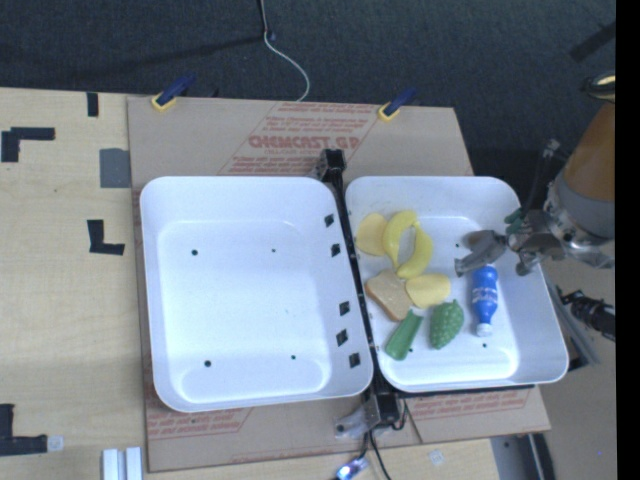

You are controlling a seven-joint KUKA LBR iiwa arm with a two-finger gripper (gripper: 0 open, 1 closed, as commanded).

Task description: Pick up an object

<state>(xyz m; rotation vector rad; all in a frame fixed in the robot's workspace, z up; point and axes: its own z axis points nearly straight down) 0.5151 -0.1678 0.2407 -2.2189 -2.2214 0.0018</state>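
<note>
At the right of the frame, over the right bin [500,193], the gripper [492,251] hangs just above the blue bottle [484,299], its fingers spread and holding nothing. Left of the bottle cluster a banana [410,244], yellow pieces, a green strawberry-shaped toy [446,324] and a green pod [402,337]. The left bin [160,203] sits alongside.

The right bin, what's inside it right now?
Inside the right bin: a banana, other yellow pieces, a tan wedge, two green items, and a blue bottle. The gripper hovers over the bottle's top, hiding the floor beneath it.
</note>
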